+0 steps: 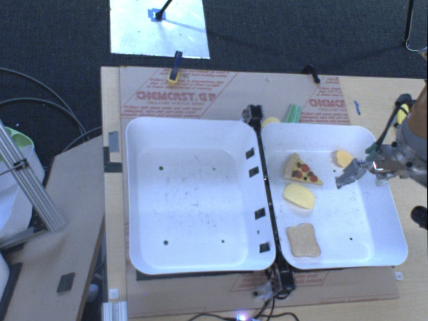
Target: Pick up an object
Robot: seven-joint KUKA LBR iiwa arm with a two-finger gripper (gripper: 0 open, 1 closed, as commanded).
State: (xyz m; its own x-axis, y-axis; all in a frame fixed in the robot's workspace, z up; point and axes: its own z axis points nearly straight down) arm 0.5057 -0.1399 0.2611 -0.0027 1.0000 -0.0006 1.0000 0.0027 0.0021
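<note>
The gripper (349,175) hangs over the right bin (384,246), its state too blurred to tell. Close beside it lies a small yellow piece (343,158); further left sit a pizza slice (301,170), a yellow lump (299,196) and a toast slice (303,240)

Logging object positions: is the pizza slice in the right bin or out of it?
In. The pizza slice lies flat on the right bin's floor, near its left wall.
</note>
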